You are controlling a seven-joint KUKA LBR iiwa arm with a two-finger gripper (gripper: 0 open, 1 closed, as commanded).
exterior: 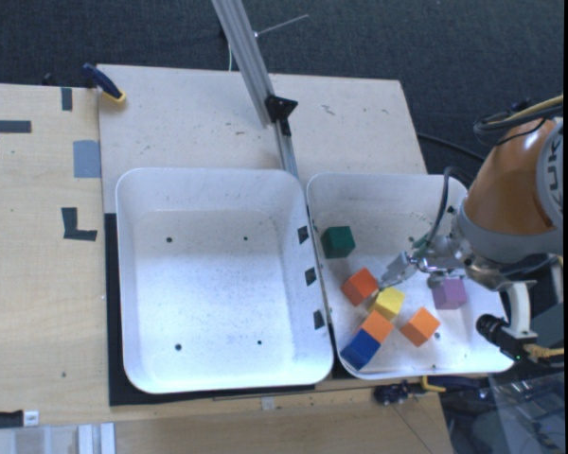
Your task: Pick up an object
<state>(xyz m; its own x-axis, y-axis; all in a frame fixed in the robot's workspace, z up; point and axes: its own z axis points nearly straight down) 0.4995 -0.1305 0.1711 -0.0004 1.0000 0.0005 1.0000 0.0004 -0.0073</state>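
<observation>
Blue cube (361,349) touches an orange one; yellow cube (389,303) just above.

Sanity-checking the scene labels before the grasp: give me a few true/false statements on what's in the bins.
1. All the blocks lie in the right bin. True.
2. The green block sits nearest the bench's front edge. False: it is farthest back; the blue block is nearest the front.
3. The yellow block lies between two orange blocks. True.
4. The purple block is in the left bin. False: it is in the right bin, close under the gripper.
</observation>
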